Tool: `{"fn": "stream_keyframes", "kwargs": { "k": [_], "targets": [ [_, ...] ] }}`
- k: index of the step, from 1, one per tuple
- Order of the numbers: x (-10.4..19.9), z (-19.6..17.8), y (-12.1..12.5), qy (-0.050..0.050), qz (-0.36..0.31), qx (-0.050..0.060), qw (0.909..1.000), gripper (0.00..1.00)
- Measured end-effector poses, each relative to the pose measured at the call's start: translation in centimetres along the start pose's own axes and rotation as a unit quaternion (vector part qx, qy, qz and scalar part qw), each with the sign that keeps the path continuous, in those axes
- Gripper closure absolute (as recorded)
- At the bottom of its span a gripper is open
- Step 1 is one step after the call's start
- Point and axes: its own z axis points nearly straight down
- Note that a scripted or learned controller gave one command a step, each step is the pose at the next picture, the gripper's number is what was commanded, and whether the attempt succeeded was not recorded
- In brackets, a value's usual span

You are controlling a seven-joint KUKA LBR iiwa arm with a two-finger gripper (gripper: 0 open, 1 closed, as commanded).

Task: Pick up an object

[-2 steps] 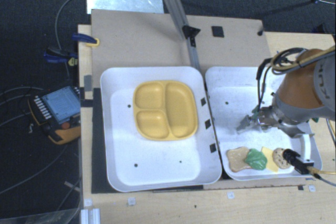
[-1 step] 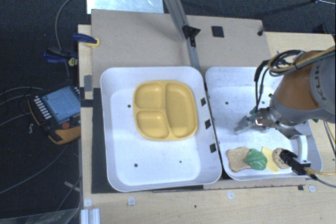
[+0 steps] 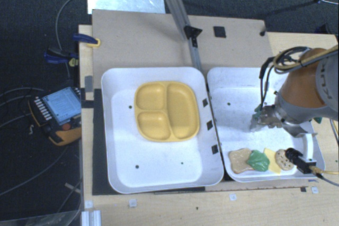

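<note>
You are seeing a yellow tray [image 3: 167,111] lying in a white bin [image 3: 119,166], and green [image 3: 258,160], tan [image 3: 239,160] and yellow [image 3: 273,159] pieces nearby.

Arm [image 3: 312,84]: grey, orange band above the wrist; enters from the right, bent downward and to the left. Wrist: grey, below the orange band, with black cables looped over its top. Gripper [image 3: 262,120]: at the arm's left end, pointing down and left, low over the bin floor.
</note>
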Motion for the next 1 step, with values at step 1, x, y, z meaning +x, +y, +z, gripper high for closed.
{"fn": "stream_keyframes", "kwargs": {
  "k": [1],
  "targets": [
    [0.75, -5.39, 0.97, 0.002, -0.003, 0.004, 1.0, 1.0]
  ]
}}
